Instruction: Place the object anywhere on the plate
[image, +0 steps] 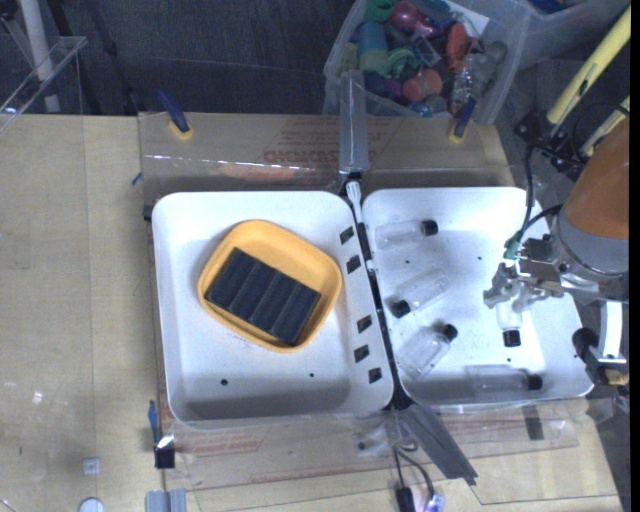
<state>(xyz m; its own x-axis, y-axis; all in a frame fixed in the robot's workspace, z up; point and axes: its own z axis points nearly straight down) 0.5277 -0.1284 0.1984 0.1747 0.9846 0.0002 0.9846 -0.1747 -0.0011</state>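
Observation:
A yellow plate (222, 262) lies tilted in the left bin (180, 380), with a dark ribbed rectangular pad (265, 294) resting on it. Several clear small bottles with black caps lie in the right bin (470, 215): one at the back (400, 234), one in the middle (422, 291), one toward the front (424, 350), and one along the front wall (497, 378). My gripper (508, 296) hangs over the right side of the right bin. Directly under it is another small clear bottle (510, 326) with its black cap toward the front; whether it is gripped is unclear.
A divider wall with black clips (360, 290) separates the two bins. A clear tub of colourful toys (420, 50) stands behind the bins. Cables and the arm's grey body (590, 240) crowd the right edge.

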